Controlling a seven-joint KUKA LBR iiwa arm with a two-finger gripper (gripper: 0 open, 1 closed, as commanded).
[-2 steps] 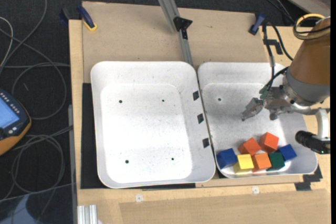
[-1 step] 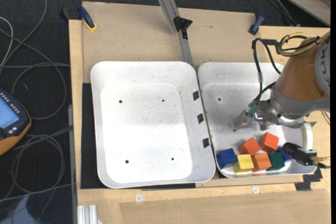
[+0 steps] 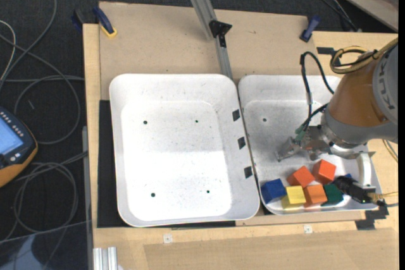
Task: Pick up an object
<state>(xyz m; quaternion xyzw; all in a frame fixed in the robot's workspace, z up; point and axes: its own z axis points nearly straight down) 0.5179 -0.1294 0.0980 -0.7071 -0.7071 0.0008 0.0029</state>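
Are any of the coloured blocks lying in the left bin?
No. The coloured blocks all sit clustered in the near corner of the right bin, not in the left bin.

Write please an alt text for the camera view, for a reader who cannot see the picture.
A grey and orange robot arm reaches from the right over the right white bin, its gripper just above a cluster of coloured blocks in the bin's near corner. The left white bin sits beside it on a wooden bench.

Matt wooden bench (image 3: pixel 164 35) bears two smooth, speckled white plastic bins (image 3: pixel 126 136).
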